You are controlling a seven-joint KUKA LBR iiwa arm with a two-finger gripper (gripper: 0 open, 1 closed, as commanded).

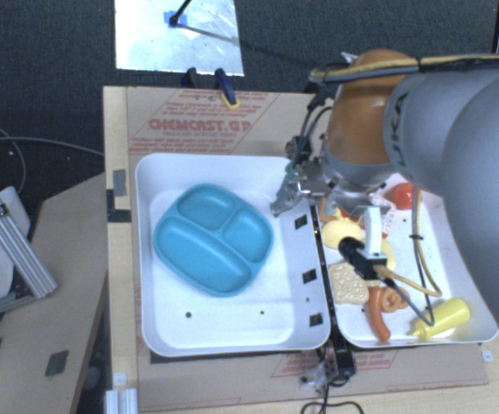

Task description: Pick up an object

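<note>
In the middle of the left bin (232, 319) we see the blue plate (213, 250), lying flat. The gripper (290, 193) hangs over this bin's far right corner; closed or released, we cannot tell. The plate seems light, stiff, slippery; we would take its rim.

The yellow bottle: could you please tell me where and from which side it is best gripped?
Grip the yellow bottle across its wide body, not the thin nozzle, coming straight down. It lies on its side, nozzle pointing left, so closing across its short width should hold best; the front wall of the right bin sits too close for a sideways approach.
</note>
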